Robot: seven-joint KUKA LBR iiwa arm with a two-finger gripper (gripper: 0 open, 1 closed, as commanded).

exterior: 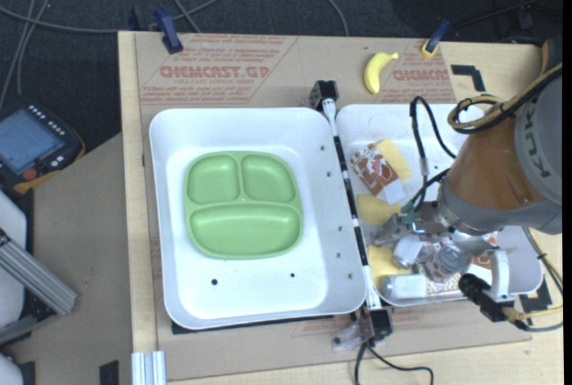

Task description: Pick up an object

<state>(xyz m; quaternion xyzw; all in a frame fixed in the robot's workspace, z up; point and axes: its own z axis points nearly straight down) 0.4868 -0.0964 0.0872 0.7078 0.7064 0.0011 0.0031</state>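
My gripper (pixel 413 238) is low in the right bin (pixel 357 120), down among a pile of small objects. Under and around it lie a yellow flat piece (pixel 382 263), a white object (pixel 407 287) and some silvery bits (pixel 391 234). A red-and-white snack packet (pixel 375 171) rests on a yellow block (pixel 394 157) farther back in the same bin. The grey arm with its orange band (pixel 487 169) covers the bin's right half. Nothing can be made out between the fingers.
The left bin (pixel 170 138) holds a green divided plate (pixel 241 205). A yellow toy banana (pixel 379 69) lies on the bench behind the right bin. Blue clamps (pixel 167 30) sit on the bench's back edge, and cables loop over the arm.
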